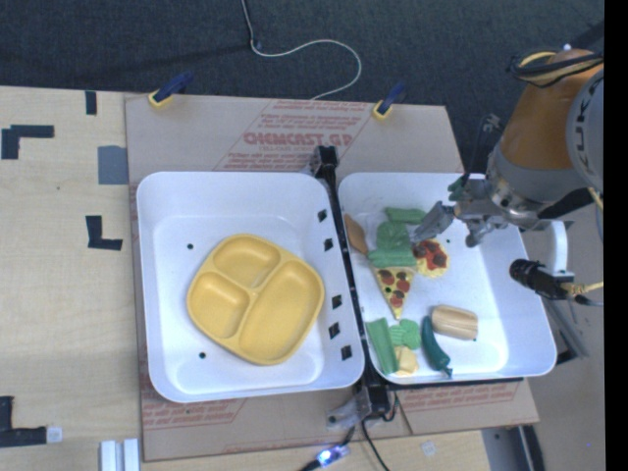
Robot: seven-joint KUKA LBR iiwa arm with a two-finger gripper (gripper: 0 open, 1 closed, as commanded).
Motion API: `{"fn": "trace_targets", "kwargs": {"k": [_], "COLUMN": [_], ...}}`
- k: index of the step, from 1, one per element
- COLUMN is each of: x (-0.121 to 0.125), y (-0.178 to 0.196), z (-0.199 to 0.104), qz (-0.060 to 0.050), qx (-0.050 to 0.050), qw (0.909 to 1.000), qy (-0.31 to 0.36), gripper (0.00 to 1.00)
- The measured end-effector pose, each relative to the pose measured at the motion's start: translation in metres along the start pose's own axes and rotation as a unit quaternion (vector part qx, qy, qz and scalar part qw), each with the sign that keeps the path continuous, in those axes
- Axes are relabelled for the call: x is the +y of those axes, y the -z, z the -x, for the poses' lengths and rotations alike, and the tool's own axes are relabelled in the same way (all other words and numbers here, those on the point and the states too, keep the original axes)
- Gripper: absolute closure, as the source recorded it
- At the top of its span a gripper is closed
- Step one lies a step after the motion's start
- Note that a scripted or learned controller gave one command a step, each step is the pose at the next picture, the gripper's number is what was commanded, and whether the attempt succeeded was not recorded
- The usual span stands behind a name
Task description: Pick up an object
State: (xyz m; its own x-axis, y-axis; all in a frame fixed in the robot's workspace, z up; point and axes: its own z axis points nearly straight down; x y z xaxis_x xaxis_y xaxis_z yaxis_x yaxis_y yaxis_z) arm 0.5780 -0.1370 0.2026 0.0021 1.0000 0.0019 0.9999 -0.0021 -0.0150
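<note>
Toy food [404,263] lies scattered in the right bin [520,346], beside the left bin [162,263] holding a yellow plate [255,297]. The gripper [446,226] hovers above the toys; finger state cannot be told. Cardboard [285,135] underlies both bins.

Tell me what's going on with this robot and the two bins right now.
A grey and orange arm reaches in from the right, its gripper low over the right bin, above a pile of toy food: green pieces, a pizza slice, a bread roll. Nothing is visibly gripped. The left bin holds a yellow divided plate.
</note>
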Motion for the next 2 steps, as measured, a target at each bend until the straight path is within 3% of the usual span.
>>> {"fn": "trace_targets", "kwargs": {"k": [1,2], "x": [0.003,0.004], "y": [0.007,-0.058], "z": [0.000,-0.002], "qz": [0.006,0.004], "qx": [-0.001,-0.001], "qw": [1.0000,1.0000], "qy": [0.002,0.002], "gripper": [0.00,0.00]}}
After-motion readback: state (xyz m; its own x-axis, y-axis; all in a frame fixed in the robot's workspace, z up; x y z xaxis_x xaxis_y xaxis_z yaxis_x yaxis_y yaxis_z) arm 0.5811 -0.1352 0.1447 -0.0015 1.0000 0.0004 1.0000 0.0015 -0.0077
